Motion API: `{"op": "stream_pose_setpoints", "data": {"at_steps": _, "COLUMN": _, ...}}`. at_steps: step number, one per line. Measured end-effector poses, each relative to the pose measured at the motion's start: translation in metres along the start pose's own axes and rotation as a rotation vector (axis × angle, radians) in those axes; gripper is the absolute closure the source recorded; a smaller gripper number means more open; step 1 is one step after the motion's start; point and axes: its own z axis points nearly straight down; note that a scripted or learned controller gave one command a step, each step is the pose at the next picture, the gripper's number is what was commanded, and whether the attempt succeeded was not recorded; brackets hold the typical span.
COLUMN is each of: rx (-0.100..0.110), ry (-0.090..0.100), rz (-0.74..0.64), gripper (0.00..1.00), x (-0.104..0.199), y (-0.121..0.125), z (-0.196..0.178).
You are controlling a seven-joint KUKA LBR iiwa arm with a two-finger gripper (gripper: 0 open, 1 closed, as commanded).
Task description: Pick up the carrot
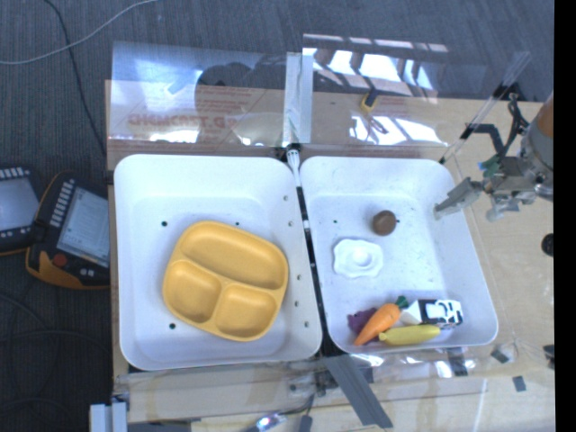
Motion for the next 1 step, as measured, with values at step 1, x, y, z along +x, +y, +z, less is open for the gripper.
{"op": "stream_pose_setpoints", "data": {"at_steps": 1, "rx": -0.015, "ry": -0.005, "rz": -0.253, "gripper": 0.00, "x": 0.0426, "y": -0.0563, "z": 0.1813}}
